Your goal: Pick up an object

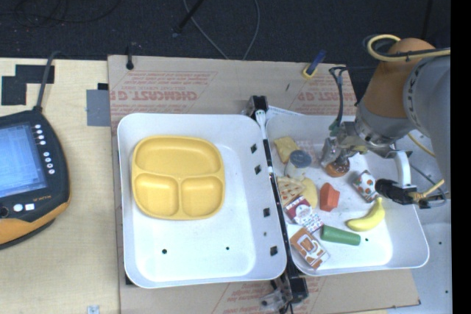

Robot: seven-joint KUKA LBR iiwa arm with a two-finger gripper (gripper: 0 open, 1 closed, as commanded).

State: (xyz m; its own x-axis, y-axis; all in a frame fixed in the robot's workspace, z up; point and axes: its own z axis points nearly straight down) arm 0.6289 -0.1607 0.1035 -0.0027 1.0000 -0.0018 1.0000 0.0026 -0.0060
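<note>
Dark cloth and loose cables fill the background, and below them a pale worktop [73, 261] carries two shallow white bins side by side, with a handheld control pendant [26, 169] lying at the far left. In the left bin [191, 246] sits a yellow divided plate [178, 176]. The right bin [401, 250] holds a scatter of small toy foods: a banana [368, 217], a green piece [340, 234], a red-orange block [329, 197], a small tin [299, 159] and some printed packets [307, 246]. The grey arm [412, 106] reaches in from the right, and its hand [336, 156] is low over the bin's upper part, right above a small reddish object [338, 169]. At this resolution it cannot be told how the hand is set, nor whether it has hold of that object. Judging by this, the pick looks to be at the descent or grasp stage: nothing is visibly lifted clear of the bin, so securing and raising an object is probably still left.
</note>
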